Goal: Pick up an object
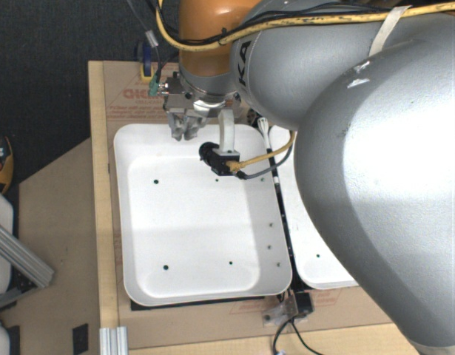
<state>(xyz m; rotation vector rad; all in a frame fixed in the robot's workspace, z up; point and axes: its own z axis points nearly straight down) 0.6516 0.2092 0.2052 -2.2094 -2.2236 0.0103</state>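
My gripper (185, 130) hangs over the far edge of the left white bin (138, 220), near its back wall. Its two grey fingers (178, 129) point down, close together, with nothing seen between them. The bin's white floor shows a few small dark dots (155, 183). The grey arm with its orange band (212, 6) reaches in from the right and hides most of the right bin (316, 272).
Both bins sit on a brown board (109, 198) with dark floor beyond it on the left. A metal rail (20, 254) lies at the lower left. A small cable connector (297, 305) sits at the front, between the bins.
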